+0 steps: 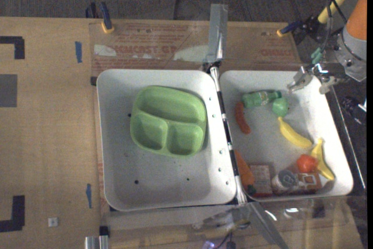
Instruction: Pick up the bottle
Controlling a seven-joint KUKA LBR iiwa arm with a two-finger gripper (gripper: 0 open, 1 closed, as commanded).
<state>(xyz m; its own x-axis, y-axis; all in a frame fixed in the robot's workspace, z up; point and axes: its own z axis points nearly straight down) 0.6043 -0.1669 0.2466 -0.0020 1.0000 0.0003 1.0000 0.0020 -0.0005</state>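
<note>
- The green plastic bottle (260, 98) is found lying on its side in the right white bin (338, 143), near the far wall.
- The hand (311, 80) is seen above the bin's far right corner, fingers spread, nothing held.

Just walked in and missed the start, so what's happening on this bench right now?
A robot arm reaches in from the right, its gripper open above the right bin's upper right corner, holding nothing. The green bottle lies in that bin beside a green ball, not yet picked up. A green divided tray sits in the left bin.
</note>
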